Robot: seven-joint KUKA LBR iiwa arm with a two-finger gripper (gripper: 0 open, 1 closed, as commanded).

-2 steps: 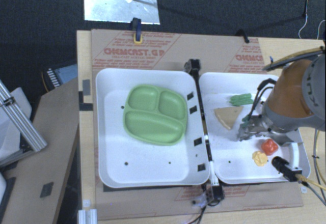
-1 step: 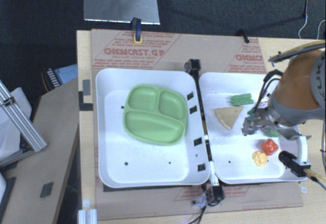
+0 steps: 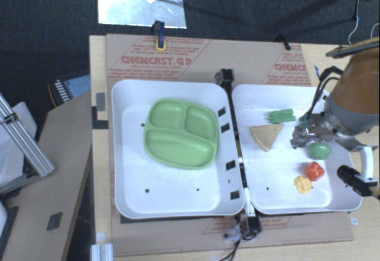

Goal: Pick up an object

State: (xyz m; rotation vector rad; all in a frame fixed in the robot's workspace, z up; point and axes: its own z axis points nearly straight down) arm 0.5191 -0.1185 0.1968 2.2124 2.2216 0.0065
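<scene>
The right bin (image 3: 261, 197) holds a tan wedge (image 3: 265, 135), a green ridged piece (image 3: 281, 115), a round green object (image 3: 319, 150), a red object (image 3: 314, 170) and a small yellow one (image 3: 303, 184). My gripper (image 3: 302, 137) hangs low over the right bin, between the tan wedge and the round green object, close to the latter's upper left. Nothing shows between its fingers.
The left bin (image 3: 130, 194) carries a green divided plate (image 3: 181, 133). A black clamp strip (image 3: 233, 135) runs between the two bins. The arm's grey body (image 3: 356, 99) covers the right bin's far right side.
</scene>
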